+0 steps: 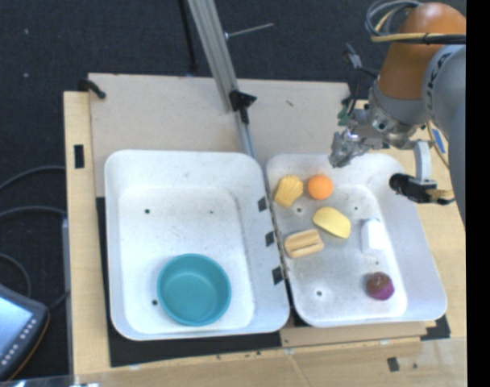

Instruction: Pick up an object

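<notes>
My gripper (342, 151) hangs over the far rim of the right bin (414, 240), just right of and above an orange ball (319, 187). Nothing shows between its fingers. In the right bin lie a ridged yellow piece (288, 190), a yellow lemon-like piece (332, 222), a tan bread-like block (302, 243), a small white block (373, 235) and a dark purple round fruit (379, 285).
The left bin (140, 184) holds a teal bowl (193, 289) at its near side. A grey metal rail (217, 51) slants down from the top to the gap between the bins. A tan board (164, 111) lies behind both bins.
</notes>
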Robot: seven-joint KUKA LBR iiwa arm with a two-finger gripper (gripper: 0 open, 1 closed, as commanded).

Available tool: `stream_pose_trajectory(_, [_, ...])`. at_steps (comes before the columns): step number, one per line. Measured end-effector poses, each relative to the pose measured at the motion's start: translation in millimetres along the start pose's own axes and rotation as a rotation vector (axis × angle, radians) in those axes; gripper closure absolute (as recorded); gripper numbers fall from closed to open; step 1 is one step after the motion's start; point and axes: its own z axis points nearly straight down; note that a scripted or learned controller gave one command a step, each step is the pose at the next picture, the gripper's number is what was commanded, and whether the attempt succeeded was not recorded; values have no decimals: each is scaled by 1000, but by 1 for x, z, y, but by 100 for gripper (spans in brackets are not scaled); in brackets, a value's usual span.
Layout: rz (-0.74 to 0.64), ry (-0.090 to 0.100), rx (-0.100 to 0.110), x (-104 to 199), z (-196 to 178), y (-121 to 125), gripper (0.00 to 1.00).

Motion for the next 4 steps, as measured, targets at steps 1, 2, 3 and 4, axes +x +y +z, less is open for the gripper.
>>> stream_pose_trajectory(1, [-1,-1,-2,6,-60,8,100])
stream_pose_trajectory(2, [-3,0,3,5,-79,9,100])
stream_pose_trajectory(3, [-3,2,6,59,-79,-9,100])
stream_pose_trajectory(4, [-3,2,8,110,-72,-23,100])
